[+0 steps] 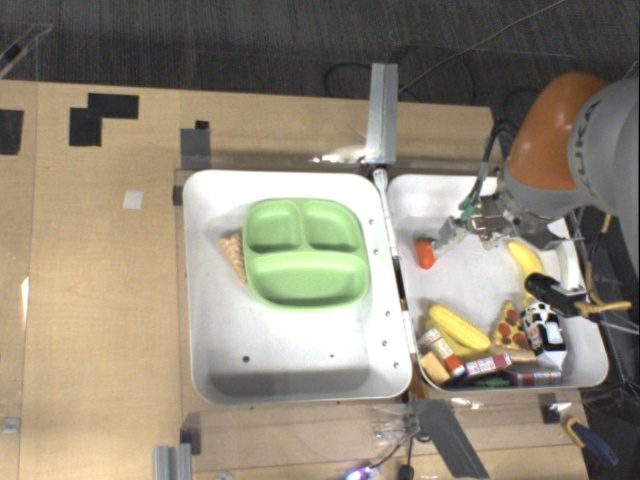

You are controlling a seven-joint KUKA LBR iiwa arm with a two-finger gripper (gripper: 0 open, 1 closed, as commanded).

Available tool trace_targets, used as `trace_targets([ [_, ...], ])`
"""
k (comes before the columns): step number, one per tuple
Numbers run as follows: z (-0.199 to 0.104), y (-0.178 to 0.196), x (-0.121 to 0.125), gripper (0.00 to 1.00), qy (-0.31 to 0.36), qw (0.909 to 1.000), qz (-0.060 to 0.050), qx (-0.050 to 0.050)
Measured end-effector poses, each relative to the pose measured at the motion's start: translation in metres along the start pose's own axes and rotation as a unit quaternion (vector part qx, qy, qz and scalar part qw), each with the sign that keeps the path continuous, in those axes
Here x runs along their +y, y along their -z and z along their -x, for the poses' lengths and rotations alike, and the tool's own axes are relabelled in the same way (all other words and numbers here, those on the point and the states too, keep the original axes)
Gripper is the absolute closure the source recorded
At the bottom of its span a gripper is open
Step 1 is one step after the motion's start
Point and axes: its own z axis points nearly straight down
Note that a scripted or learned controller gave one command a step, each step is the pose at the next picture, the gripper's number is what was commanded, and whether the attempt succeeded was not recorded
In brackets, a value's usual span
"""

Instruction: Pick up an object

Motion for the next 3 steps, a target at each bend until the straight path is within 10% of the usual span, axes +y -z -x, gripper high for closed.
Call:
trace_targets([
  [1,-0.006,-0.049,-0.008,0.0,0.027,0.9996,0.005,-0.001],
  [2,-0.008,-0.036,-0.005,1.0,0.029,0.9995,0.009,0.0],
  [3,-0.008,-0.036,-0.005,0.0,0.029,0.9995,0.008,0.0],
])
